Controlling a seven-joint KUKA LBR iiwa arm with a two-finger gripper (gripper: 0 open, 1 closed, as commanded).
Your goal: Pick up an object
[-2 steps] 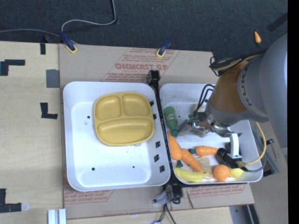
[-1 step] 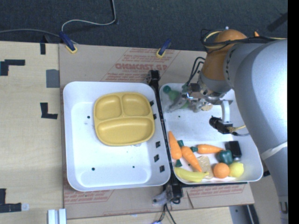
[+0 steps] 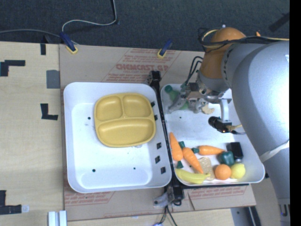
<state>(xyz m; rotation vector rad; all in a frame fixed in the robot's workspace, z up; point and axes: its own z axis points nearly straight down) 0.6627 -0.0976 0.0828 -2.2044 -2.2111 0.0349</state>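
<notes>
Hovering over the right bin's (image 3: 188, 126) far end, the end effector (image 3: 188, 100) (grip state unclear) sits well apart from the carrots (image 3: 181, 152).

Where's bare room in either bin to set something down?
Left white bin: bare floor below the yellow divided plate, toward the near rim. Right white bin: a bare patch mid-floor, between the gripper and the orange carrots. Its near end is crowded with toy food.
</notes>
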